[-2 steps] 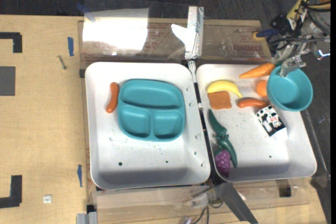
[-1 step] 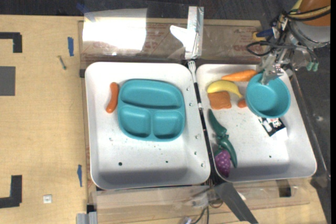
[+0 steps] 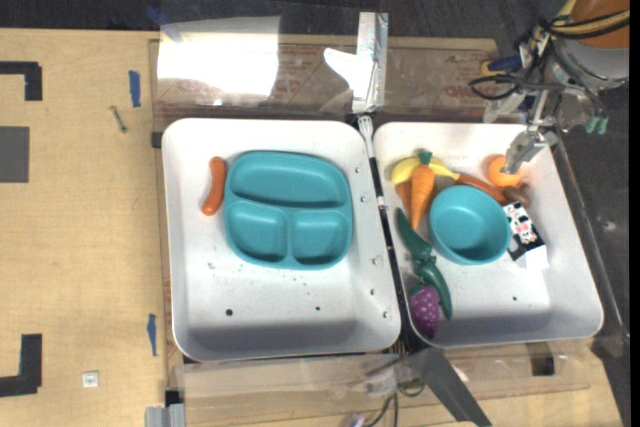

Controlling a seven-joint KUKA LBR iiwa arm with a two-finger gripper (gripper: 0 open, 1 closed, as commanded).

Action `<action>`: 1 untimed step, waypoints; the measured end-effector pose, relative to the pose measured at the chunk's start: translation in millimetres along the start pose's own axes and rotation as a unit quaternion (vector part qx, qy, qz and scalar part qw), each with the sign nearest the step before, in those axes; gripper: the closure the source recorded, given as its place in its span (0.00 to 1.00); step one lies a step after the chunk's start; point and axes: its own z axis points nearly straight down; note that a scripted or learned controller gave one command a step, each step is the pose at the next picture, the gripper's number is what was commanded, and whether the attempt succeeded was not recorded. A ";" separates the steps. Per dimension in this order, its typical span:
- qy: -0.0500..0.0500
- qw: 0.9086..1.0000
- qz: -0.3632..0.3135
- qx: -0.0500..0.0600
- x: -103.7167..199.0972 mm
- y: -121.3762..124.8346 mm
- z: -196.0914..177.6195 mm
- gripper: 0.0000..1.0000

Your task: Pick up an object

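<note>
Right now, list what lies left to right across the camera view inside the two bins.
Sausage → divided tray → grapes → bowl → gripper over an orange piece. The banana, carrot and green piece crowd together left of the bowl, so they are left out.

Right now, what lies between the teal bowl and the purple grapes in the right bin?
In the camera view, a dark green leafy toy lies between the teal bowl and the purple grapes, along the bin's left wall.
</note>
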 end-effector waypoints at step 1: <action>0.000 0.997 0.080 0.001 10.3 -32.7 111.1 0.00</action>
